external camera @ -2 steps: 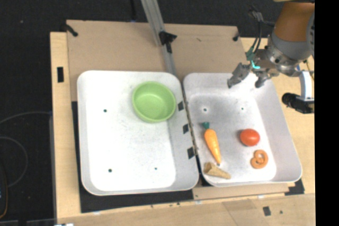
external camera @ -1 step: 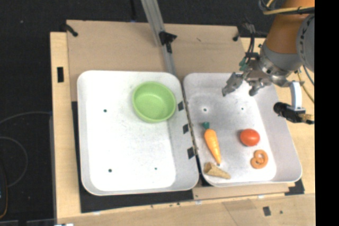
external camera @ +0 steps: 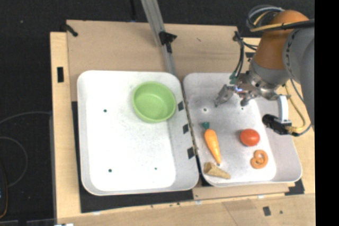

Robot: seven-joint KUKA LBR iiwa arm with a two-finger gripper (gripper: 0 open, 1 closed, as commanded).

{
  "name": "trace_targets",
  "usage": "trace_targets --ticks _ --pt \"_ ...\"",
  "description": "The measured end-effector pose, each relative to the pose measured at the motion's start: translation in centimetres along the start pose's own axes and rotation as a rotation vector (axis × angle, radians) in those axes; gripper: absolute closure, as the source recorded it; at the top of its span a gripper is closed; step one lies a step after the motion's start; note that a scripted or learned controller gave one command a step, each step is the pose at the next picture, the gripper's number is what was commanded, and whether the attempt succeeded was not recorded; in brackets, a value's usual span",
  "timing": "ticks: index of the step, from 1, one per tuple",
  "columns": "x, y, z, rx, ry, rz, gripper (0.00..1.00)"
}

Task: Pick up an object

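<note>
Hovering hand [external camera: 231, 95] over right bin [external camera: 280, 169], fingers spread, carrot [external camera: 212, 145] below

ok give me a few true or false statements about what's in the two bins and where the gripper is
1. The green bowl sits in the left bin. True.
2. The carrot lies in the same bin as the bowl. False: it lies in the right bin.
3. The gripper is over the right bin. True.
4. The tomato is between the gripper's fingers. False: it rests on the bin floor, apart from the gripper.
5. The pretzel lies near the tomato. True.
</note>
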State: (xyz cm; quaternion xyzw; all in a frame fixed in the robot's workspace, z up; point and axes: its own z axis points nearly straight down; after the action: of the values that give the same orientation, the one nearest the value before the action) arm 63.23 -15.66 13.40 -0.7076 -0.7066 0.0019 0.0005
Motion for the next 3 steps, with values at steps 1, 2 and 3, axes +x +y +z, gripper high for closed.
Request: trace_targets --ticks 1,2,3 --pt "-0.2 0.0 3.5 0.000 -0.001 0.002 0.00" --pt "-0.2 0.1 2.1 -0.008 -0.001 0.004 1.00" --pt "-0.8 0.4 -2.1 -0.005 0.002 0.002 1.00"
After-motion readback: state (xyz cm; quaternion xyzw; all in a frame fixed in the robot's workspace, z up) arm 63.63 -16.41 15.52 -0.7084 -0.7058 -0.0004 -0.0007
